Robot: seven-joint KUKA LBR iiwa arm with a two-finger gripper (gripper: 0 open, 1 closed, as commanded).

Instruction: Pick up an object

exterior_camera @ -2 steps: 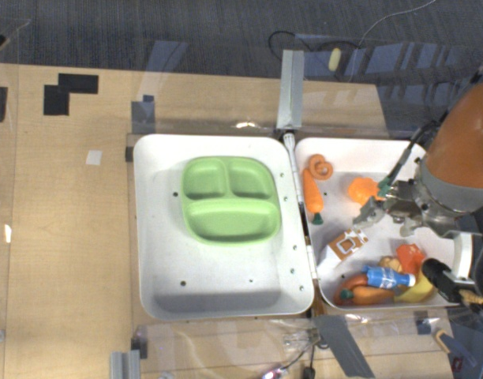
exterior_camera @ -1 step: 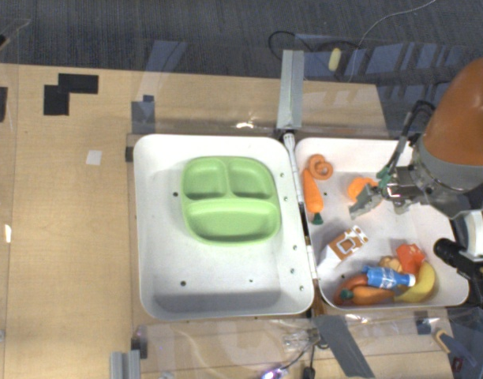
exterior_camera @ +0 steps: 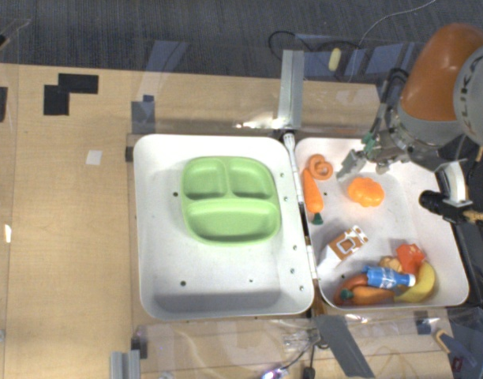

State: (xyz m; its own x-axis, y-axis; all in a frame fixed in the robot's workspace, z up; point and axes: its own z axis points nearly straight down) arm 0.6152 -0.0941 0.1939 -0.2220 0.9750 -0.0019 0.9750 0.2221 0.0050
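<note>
Orange toy (exterior_camera: 366, 192): one, rounded, no clear long axis; lies in the right bin (exterior_camera: 459, 253), far half, just near and right of the pincer.
Pincer (exterior_camera: 368, 153): fingers apart, clamped on nothing.
Carrot (exterior_camera: 312, 194): one, long axis far to near, left of the orange toy.
Bins: two on the bench (exterior_camera: 60, 235).
Green tray (exterior_camera: 229, 198): one, in the left bin (exterior_camera: 159, 275).

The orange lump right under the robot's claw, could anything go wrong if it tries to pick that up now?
Possibly. The tool sits near the orange pumpkin-shaped toy rather than around it, so a grab could miss. The toy looks rounded and may roll away if pushed. The carrot and the small orange ring lie close on the bin's left side, so a nudge might knock into them.
</note>
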